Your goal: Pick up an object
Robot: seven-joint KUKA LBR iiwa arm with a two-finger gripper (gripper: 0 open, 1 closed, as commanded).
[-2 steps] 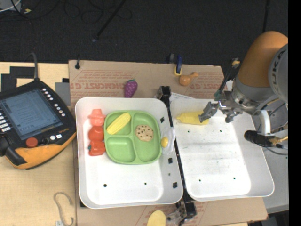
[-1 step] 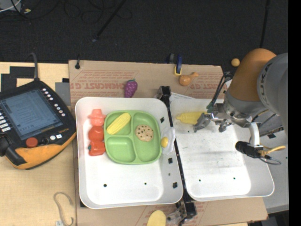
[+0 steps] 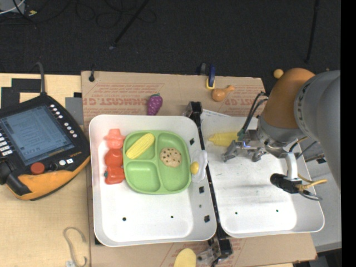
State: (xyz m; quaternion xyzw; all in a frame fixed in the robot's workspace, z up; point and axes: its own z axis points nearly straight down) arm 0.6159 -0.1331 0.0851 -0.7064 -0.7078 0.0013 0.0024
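Note:
The right bin (image 3: 267, 204) holds a yellow toy (image 3: 222, 139) near its far left corner. My gripper (image 3: 242, 154) hangs low over that bin, just right of and in front of the yellow toy, open with nothing between its fingers. The left bin (image 3: 144, 216) holds a green divided tray (image 3: 150, 178) with a yellow corn cob (image 3: 139, 144) and a cookie (image 3: 171, 157) in it. Red and orange toys (image 3: 114, 159) lie left of the tray. A small yellow piece (image 3: 195, 168) sits at the tray's right rim.
Behind the bins on the cardboard lie purple grapes (image 3: 154, 103) and an orange pear-shaped toy (image 3: 221, 93). A teach pendant (image 3: 39, 143) sits at the left. A yellow object (image 3: 185, 257) lies in front of the bins. A black part with a cable (image 3: 289, 183) hangs by the arm.

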